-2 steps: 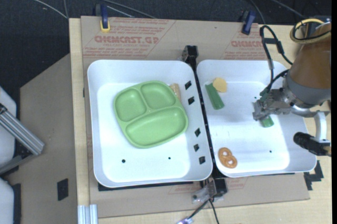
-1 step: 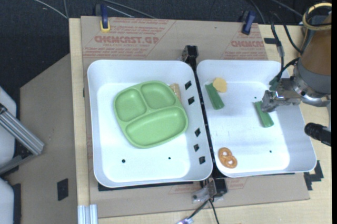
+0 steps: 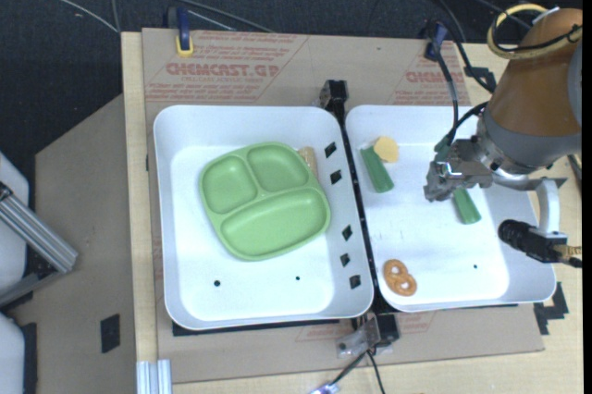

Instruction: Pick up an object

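Two green sticks [image 3: 376,169], one pretzel [image 3: 399,277] and one yellow piece [image 3: 386,149] lie right of the green plate [image 3: 266,200]; gripper [image 3: 451,182] above the second stick [image 3: 467,206], grip state unclear.

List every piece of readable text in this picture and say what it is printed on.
"CHEMCAST GP": red print on the brown protective sheet behind the left bin, partly blurred.
The same red print repeats behind the right bin, at, too broken up by cables to read fully.
Smaller red lines beneath: too blurred to read.

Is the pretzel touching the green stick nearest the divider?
Apart. The camera view shows bare white bin floor between the pretzel and the green stick.
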`<state>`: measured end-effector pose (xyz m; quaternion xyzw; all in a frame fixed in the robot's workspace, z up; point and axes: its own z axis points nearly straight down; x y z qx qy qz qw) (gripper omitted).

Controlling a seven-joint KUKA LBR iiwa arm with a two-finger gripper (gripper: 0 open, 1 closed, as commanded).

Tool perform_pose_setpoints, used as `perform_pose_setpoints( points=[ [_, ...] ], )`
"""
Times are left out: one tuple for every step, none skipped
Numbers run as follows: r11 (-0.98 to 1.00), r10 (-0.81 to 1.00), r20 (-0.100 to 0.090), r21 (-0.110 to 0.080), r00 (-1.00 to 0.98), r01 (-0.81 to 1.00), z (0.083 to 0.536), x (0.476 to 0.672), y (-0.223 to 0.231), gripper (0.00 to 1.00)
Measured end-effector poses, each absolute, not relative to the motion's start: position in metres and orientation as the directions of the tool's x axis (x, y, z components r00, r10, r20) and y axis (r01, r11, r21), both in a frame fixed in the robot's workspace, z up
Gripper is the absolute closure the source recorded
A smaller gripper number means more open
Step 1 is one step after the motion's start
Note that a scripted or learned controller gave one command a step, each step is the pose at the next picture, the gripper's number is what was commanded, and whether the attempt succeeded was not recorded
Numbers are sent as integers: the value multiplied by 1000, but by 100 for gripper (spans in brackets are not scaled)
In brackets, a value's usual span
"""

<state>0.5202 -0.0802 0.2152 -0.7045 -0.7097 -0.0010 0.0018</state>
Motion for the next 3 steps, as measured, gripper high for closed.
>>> perform_pose_setpoints(
  points=[
    [6, 1000, 2, 0, -6, 1000, 215, 530, -25, 100],
    [5, 1000, 2, 1, -5, 1000, 227, 525, 22, 100],
    [6, 1000, 2, -1, -6, 1000, 231, 515, 71, 100]
  ],
)
